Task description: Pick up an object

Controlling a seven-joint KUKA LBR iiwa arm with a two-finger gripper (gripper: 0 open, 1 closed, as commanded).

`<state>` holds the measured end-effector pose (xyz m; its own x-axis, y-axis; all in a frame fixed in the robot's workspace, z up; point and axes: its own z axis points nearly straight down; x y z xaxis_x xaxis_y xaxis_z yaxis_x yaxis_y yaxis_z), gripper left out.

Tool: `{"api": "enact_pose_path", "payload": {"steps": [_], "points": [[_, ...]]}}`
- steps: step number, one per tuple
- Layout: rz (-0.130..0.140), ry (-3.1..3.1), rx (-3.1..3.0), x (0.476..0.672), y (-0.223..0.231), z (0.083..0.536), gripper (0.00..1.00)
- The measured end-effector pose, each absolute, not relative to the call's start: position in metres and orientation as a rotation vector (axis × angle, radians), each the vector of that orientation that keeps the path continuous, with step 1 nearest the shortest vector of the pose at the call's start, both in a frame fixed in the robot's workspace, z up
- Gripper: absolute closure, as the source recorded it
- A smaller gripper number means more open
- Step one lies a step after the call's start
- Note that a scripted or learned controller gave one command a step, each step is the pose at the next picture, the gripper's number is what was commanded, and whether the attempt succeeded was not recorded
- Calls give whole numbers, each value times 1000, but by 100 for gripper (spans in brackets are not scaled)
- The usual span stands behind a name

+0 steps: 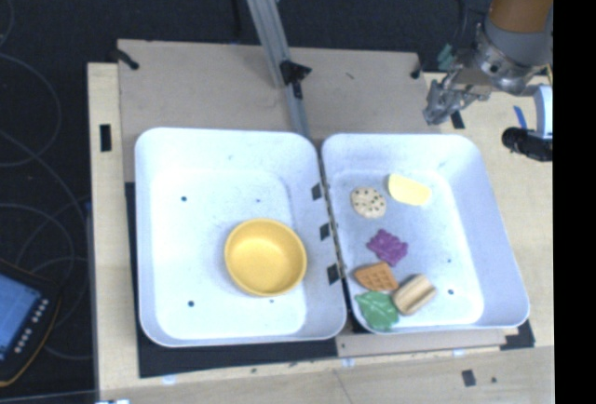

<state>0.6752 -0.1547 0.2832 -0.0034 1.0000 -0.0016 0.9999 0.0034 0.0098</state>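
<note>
Gripper, jaws' state unclear, hovers beyond the right bin, approach pending; next comes descent onto the cookie.

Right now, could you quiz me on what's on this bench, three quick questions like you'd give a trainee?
1. True or false: the yellow bowl sits in the same bin as the purple piece.
2. Which item lies nearest the front rim of the right bin?
A. the speckled cookie
B. the green piece
C. the yellow wedge
3. Fill in: the hand is above the ____ corner of the right bin, outside it.

Key
1. False. The bowl is alone in the left bin.
2. B.
3. Far.
</note>
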Motion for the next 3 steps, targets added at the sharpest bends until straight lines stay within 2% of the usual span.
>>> {"api": "enact_pose_path", "payload": {"steps": [1,3], "points": [[4,2227,2212,679,-104,287,100],[-3,2227,2215,679,7,252,100]]}}
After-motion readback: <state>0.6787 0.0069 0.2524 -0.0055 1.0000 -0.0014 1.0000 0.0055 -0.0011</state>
